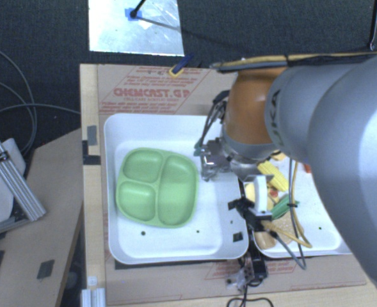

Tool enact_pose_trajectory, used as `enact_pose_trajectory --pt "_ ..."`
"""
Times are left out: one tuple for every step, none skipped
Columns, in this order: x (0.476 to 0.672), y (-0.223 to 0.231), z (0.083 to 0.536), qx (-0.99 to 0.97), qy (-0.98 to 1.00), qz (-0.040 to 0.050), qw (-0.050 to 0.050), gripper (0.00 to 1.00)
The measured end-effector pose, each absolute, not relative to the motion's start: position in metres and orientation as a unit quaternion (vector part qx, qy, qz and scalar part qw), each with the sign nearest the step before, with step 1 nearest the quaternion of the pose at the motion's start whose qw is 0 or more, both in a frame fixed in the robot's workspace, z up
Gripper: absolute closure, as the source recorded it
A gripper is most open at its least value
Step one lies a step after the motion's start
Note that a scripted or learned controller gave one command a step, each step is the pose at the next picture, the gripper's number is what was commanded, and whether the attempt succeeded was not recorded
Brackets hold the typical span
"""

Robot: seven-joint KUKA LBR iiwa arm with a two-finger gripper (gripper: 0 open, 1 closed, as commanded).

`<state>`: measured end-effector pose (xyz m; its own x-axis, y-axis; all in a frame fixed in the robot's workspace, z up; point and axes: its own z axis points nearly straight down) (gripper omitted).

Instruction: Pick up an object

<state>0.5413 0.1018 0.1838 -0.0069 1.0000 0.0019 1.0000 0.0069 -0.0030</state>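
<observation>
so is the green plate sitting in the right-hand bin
No, the green divided plate lies flat in the left bin.

A divided plate (157, 187) lies in the left bin (175, 128), arm (316, 126) at its right.

We take this for a robotics lab or test cell. We see a bulky grey robot arm with an orange band (252, 107) reaching over two shallow white plastic bins (175, 123) set on a brown printed cardboard sheet (151, 89). Black cables (15, 110) trail over dark carpet, a silver aluminium framing rail (12, 178) leans at the left, and loose wiring (290, 232) hangs near the bins.
</observation>
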Motion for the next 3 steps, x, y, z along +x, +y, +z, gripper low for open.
enact_pose_trajectory --pt "0.544 0.100 0.195 -0.704 -0.710 -0.0014 -0.001 1.00" --pt "0.597 0.053 0.184 -0.708 -0.707 -0.0013 -0.002 1.00" --pt "0.634 -0.014 0.355 -0.708 -0.706 -0.0070 -0.010 1.00"
